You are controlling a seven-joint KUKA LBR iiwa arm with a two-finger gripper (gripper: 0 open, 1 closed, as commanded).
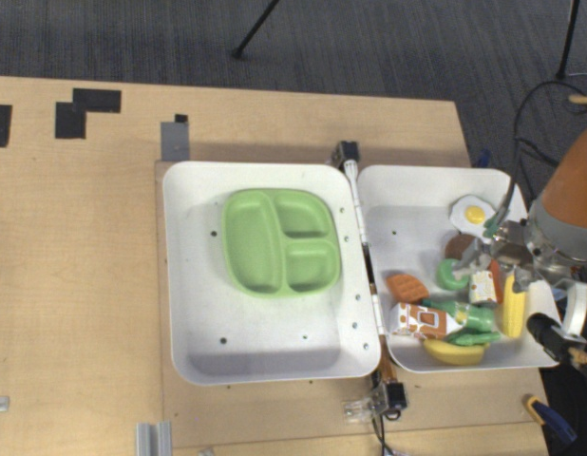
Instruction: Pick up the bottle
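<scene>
A green bottle lies on its side near the front of the right bin, between a brown-and-white carton and a yellow corn-like piece. My gripper hangs over the right side of this bin, just behind the bottle and above a green ring. A small orange piece with a white label sits directly below the gripper. The arm's orange band reaches in from the right.
The right bin also holds a fried egg, a brown piece, an orange piece and a banana. A green divided plate lies in the left bin. A divider rail runs between the bins.
</scene>
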